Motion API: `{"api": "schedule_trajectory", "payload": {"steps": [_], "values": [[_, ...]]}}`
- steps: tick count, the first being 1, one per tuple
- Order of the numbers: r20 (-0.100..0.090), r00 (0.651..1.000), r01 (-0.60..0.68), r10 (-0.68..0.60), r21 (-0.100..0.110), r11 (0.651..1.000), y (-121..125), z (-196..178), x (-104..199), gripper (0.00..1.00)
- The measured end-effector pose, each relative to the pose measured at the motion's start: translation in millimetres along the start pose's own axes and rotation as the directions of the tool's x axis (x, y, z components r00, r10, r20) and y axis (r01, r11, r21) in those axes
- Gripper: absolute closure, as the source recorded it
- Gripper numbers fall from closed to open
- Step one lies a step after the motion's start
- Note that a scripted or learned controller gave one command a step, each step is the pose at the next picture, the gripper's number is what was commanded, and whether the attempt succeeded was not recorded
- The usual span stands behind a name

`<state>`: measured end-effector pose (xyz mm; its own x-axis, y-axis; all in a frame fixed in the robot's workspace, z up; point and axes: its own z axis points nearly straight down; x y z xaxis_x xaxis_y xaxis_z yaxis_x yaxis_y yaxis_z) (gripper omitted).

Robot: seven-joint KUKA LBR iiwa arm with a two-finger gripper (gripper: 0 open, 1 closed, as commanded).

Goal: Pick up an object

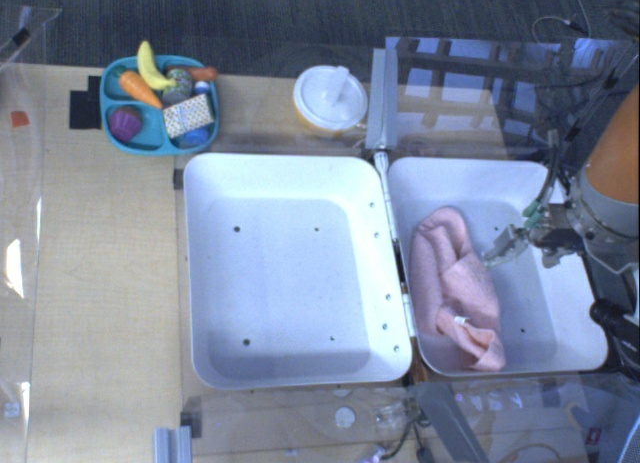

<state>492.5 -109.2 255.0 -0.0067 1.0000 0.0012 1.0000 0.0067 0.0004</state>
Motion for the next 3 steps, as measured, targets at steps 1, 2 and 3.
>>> {"api": "schedule_trajectory", "payload": {"steps": [1, 2, 3], "values": [[0.001, 0.982, -0.191, 0.191, 0.001, 0.982, -5.6, 117.1, -24.8, 0.00], [0.002, 0.997, -0.074, 0.074, -0.011, 0.997, 118.4, 166.6, -25.2, 0.00], [0.001, 0.986, -0.164, 0.164, -0.004, 0.986, 153.5, 137.3, 15.7, 0.00]]}}
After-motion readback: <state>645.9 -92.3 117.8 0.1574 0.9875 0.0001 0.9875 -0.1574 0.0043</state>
